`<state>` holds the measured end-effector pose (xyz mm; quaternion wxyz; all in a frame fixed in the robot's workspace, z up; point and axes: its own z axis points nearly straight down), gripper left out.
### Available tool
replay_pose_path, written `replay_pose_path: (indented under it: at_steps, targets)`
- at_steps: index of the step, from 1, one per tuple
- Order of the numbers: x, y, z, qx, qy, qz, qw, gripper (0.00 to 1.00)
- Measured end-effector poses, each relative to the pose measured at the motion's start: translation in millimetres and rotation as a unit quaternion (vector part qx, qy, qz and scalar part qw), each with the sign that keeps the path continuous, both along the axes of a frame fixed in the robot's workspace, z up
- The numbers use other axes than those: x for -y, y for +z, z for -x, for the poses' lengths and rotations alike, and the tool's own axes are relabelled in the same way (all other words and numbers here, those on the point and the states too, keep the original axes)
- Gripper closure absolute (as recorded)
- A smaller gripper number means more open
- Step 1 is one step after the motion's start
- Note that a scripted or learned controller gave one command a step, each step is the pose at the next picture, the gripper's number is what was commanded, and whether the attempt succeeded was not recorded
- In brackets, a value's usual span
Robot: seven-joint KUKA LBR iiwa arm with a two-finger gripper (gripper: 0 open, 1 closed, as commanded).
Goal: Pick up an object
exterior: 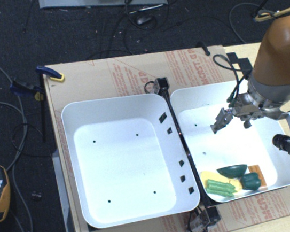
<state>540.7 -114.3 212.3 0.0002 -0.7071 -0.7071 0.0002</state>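
My gripper point(220, 121) hangs over the middle of the right bin point(204, 114), pointing left, with nothing visibly in it. The objects lie together at that bin's near edge, well below the gripper. They are a dark green bowl-shaped piece point(232, 170), a light green ridged piece point(220, 187), a teal lump point(251, 181), a flat yellow piece point(210, 177) and an orange-brown block point(256, 170) half hidden behind the teal lump.
The left bin point(122, 159) sits beside the right one, with a black divider with clips point(177, 135) between them. Both rest on a cardboard sheet point(127, 72). The arm's grey and orange body point(282, 59) looms over the right bin's far right corner.
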Motion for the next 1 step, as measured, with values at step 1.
replay_pose_path:
  at_steps: [1]
  targets:
    - [-104.1, 46.6, 29.7, 0.002, 0.005, -0.001, 1.0, 0.0]
